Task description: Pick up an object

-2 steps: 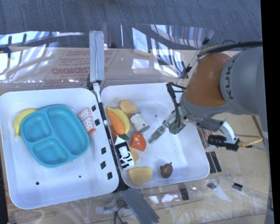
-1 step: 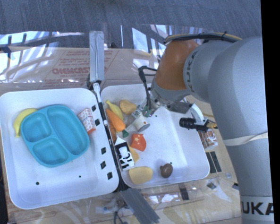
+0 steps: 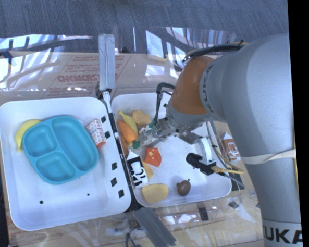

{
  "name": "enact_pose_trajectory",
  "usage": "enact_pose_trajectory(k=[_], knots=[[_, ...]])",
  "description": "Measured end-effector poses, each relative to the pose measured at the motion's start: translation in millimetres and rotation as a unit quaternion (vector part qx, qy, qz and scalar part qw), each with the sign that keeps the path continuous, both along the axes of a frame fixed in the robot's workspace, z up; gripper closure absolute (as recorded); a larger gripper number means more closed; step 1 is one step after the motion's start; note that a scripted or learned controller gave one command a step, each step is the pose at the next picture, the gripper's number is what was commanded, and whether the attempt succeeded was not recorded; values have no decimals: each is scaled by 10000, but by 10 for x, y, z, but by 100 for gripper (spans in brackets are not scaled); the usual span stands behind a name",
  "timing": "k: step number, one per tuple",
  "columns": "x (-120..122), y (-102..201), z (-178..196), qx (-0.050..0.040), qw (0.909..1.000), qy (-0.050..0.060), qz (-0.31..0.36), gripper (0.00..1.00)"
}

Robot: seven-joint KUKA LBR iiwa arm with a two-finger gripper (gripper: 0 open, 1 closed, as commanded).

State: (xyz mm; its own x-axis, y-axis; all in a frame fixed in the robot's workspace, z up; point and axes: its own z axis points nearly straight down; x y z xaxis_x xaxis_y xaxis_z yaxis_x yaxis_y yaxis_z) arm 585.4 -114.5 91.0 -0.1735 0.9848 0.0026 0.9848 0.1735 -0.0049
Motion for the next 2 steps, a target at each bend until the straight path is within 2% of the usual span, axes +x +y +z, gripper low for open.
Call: enact_pose_trajectory(k=[1, 2], knots=[[496, -305, 15, -9, 9997, -27, 241, 0], [-55, -29, 3, 1, 9945, -12, 1047, 0]])
